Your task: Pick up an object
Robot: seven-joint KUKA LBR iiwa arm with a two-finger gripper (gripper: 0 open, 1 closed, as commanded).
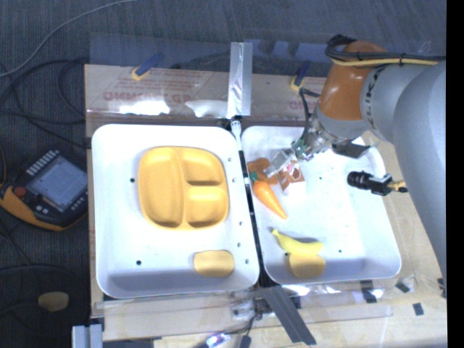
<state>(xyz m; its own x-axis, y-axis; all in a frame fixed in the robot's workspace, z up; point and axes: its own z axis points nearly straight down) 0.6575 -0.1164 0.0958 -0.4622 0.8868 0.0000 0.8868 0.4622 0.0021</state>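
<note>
My gripper (279, 167) reaches down into the right bin (362, 223) near its left wall, below the orange wrist band. Right under its tip lies a small reddish-brown item (291, 177), and a small orange piece (257, 168) sits just to the left. An orange carrot (270, 198) lies slanted just below the gripper, apart from it. Nearer the front edge rest a yellow banana (296, 243) and a tan block (307, 265). I see nothing lifted off the bin floor.
The left bin (116, 194) holds a yellow divided plate (183, 187) and a tan block (214, 262) by its front edge. The wall between the bins (246, 201) runs close to the gripper's left. A handheld pendant (43, 187) lies on the floor at the left.
</note>
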